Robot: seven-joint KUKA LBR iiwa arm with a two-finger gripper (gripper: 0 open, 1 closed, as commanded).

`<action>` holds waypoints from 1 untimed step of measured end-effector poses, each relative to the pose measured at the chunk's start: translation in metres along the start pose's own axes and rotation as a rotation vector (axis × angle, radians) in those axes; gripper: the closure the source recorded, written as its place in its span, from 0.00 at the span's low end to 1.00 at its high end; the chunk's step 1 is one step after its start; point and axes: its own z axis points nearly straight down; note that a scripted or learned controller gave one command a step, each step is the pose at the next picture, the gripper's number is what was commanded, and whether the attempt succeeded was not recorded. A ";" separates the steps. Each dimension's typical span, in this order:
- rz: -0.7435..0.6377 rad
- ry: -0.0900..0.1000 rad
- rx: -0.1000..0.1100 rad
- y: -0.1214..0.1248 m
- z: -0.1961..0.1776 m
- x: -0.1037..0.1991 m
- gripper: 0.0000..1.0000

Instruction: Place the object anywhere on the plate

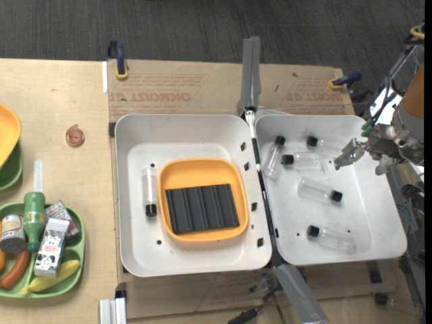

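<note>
An orange plate [202, 167] lies in the left bin [128, 181] and carries a black ribbed slab [201, 208]. Just left of the plate lies a clear vial with a black cap [148, 192], flat on the bin floor. Several more clear vials with black caps are scattered in the right bin [378, 235], among them one at the near side [331, 237] and one in the middle [320, 192]. My gripper [364, 159] hangs over the right bin's far right part, open, with nothing between its fingers. The closest vial [305, 159] is to its left, apart from it.
A green tray [67, 275] with toy food and a small bottle sits at the bench's left front. Stacked orange and green bowls [7, 147] show at the left edge. A small pink disc [75, 136] lies on the wood. Clamps [119, 63] hold the cardboard at the back.
</note>
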 end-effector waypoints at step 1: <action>-0.010 0.000 -0.001 -0.002 -0.030 -0.055 0.00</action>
